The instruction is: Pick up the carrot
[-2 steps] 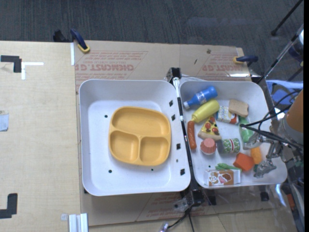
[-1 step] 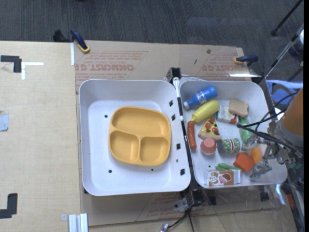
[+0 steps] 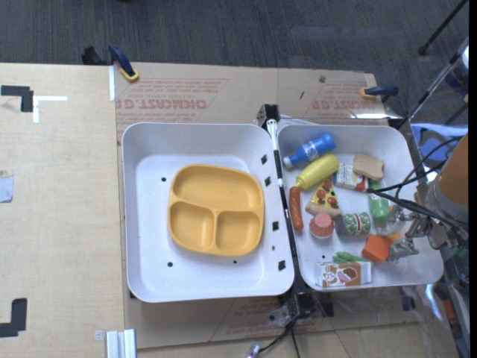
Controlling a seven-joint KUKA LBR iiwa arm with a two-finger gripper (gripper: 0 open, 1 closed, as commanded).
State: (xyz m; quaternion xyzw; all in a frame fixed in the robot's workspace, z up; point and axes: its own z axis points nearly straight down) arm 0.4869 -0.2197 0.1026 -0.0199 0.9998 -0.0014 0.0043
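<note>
**Carrot in right bin, gripper close beside it**

The carrot (image 3: 378, 247) is a stubby orange wedge with a green top, lying at about 4 o'clock in the right bin (image 3: 417, 274), a shallow white plastic tray with rounded corners. The gripper (image 3: 406, 245) sits just beside the carrot at its 3 o'clock; whether its claw is spread or pressed together cannot be told, as the metal parts blur together there.

Crowding the carrot: a green ribbed can (image 3: 355, 223) at its 10 o'clock, a printed carton (image 3: 344, 274) at 7 o'clock, a green block (image 3: 380, 210) at 12 o'clock. Farther off lie a pink cup (image 3: 322, 225), pizza slice (image 3: 324, 197), red sausage (image 3: 297, 207), glossy yellow bottle (image 3: 317, 170), blue bottle (image 3: 308, 150) and bread slice (image 3: 368, 166).

The left bin (image 3: 141, 200) bears a smooth yellow three-compartment plate (image 3: 216, 209). Both bins rest on cardboard (image 3: 194, 99) over a pale wood bench (image 3: 52, 200); dark carpet (image 3: 223, 13) lies beyond at 12 o'clock.
</note>
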